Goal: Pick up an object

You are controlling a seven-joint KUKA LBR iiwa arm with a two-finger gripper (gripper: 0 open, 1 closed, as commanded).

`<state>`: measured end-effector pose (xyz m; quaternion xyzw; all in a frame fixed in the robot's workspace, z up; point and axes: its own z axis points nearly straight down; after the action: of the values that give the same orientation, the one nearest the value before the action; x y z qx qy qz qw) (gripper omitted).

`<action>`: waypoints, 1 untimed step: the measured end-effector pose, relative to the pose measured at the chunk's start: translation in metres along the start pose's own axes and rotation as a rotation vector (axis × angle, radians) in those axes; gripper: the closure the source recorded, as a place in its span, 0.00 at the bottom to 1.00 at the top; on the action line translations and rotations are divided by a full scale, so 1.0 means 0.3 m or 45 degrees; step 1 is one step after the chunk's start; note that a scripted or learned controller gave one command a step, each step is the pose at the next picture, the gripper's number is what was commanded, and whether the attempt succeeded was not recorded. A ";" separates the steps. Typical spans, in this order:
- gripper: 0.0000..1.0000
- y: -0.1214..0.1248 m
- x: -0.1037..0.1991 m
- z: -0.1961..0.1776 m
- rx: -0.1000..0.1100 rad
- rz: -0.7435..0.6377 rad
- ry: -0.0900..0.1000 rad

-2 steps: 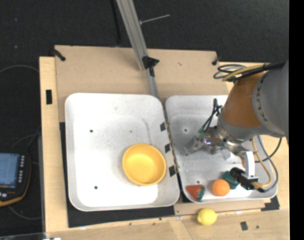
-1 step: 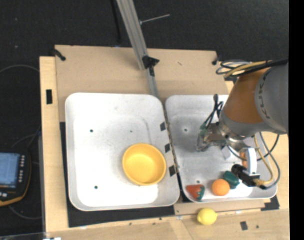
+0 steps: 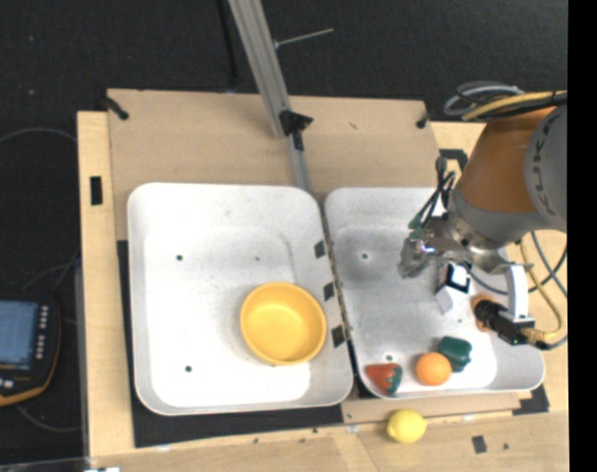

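Observation:
A yellow bowl sits in the left bin, near its front right. In the right bin, along the front edge, lie a red piece, an orange ball and a dark green piece. My gripper hangs over the middle right of the right bin, above and behind those three things. The orange wrist band sits over it.
A yellow lemon lies on the bench in front of the right bin, outside it. A grey metal pole slants in from the top to the gap between the bins. A handheld screen device lies far left.

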<state>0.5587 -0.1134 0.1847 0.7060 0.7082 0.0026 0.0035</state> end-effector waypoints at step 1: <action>1.00 0.009 -0.004 -0.181 0.000 0.000 0.000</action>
<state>0.5609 -0.1146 0.2390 0.7059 0.7083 0.0024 0.0035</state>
